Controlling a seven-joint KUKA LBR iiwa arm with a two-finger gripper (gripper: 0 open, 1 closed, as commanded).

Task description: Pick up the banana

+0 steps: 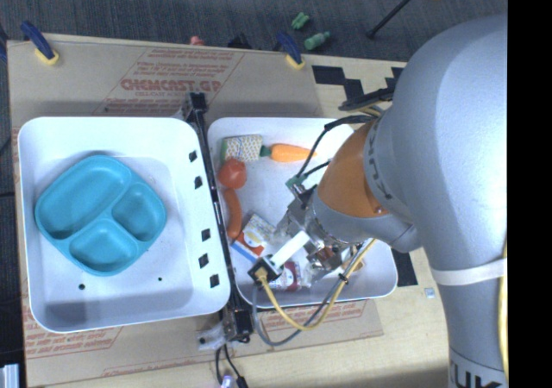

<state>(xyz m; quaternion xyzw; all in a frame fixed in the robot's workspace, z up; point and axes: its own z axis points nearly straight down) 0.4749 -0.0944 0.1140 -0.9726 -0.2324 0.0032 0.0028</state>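
Observation:
My gripper (324,255) is low in the right bin (269,131), near its front wall, with the grey arm and orange band (349,184) above it. The wrist hides the bin's right half and whatever lies under it. Something red and white (291,275) lies right beside the gripper. To the left of the gripper lie a small white, orange and blue carton (254,235), a long orange-red piece (233,214) and a red tomato (231,173).
An orange carrot (289,153) and a pale corn-like piece (241,147) lie at the right bin's back. The left bin (52,309) holds a blue three-compartment plate (99,212). A black divider strip (207,205) runs between the bins.

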